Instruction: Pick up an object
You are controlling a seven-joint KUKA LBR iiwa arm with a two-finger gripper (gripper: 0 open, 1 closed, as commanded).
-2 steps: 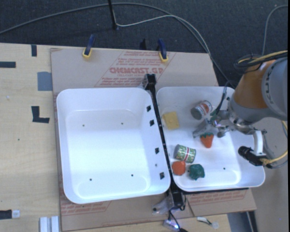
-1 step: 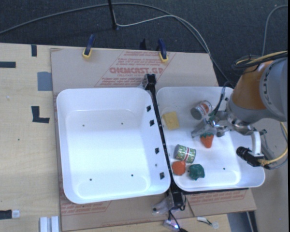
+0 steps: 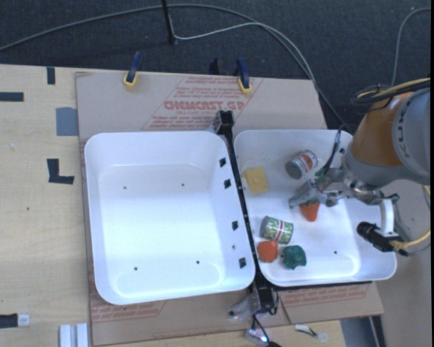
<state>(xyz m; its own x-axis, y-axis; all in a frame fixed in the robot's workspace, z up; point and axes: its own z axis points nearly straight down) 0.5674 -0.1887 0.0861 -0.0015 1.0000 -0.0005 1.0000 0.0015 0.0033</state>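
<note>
A: Start at the bottom of the frame. What sits in the right bin?

B: Nearest its lower rim, a green lump and, just left of it, an orange-red ball. Just above those lies a green-labelled can on its side.

A: And the gripper?

B: Right of centre in the frame, over the middle of that bin. A small orange piece sits right at its tips. It looks to be between the fingers, but I cannot tell whether they have closed on it or merely straddle it.

A: So that orange piece is the likely target?

B: I judge so. Farther up are a yellow block near the divider and a silver can toward the upper part of the bin.

A: The left bin?

B: Just white floor, at centre left.

A: What could go wrong?

B: If the fingers only pinch the piece's edge, it may slip out on the lift. The silver can lies near the tips, so a sideways shift could nudge it and set it rolling. A low descent could also press the tips against the bin floor.
</note>
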